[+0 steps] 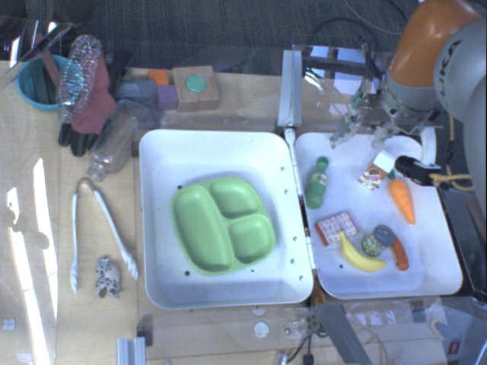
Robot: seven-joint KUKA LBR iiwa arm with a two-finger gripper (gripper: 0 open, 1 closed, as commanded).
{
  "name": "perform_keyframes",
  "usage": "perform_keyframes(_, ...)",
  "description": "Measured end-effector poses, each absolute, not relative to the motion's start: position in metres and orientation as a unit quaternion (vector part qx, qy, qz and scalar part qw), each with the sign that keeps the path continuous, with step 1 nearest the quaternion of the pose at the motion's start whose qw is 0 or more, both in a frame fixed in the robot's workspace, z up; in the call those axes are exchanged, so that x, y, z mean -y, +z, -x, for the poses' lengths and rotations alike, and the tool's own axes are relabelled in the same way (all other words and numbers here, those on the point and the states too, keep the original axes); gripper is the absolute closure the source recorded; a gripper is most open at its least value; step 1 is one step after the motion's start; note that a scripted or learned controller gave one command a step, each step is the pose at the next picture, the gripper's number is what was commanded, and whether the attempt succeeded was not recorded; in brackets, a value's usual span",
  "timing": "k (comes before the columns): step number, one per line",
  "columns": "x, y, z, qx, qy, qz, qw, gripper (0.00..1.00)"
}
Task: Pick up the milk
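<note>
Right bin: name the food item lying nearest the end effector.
The milk carton, the small white carton with red print, lies just below the end effector; the carrot and green bottle lie farther off.

- The two white bins (pixel 152 226) look like smooth, glossy plastic.
- The green divided plate (pixel 223 223) has a soft matt sheen.
- The bench (pixel 46 226) shows pale wood grain.
- The milk (pixel 378 170) looks like a printed paper carton.
- The banana (pixel 359 255) and carrot (pixel 402 201) look like smooth plastic.
- The arm (pixel 437 44) carries a glossy orange band.
</note>
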State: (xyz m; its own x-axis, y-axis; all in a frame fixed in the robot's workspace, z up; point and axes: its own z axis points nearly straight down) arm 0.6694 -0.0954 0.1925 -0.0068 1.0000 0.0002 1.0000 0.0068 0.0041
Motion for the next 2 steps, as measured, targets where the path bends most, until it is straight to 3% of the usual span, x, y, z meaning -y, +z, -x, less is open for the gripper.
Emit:
perform_keyframes(1, 0.176, 0.216, -0.636, -0.741, 0.0019, -0.671, 0.004, 0.00)
perform_keyframes(2, 0.168, 0.089, -0.672, -0.689, 0.0030, -0.725, 0.004, 0.00)
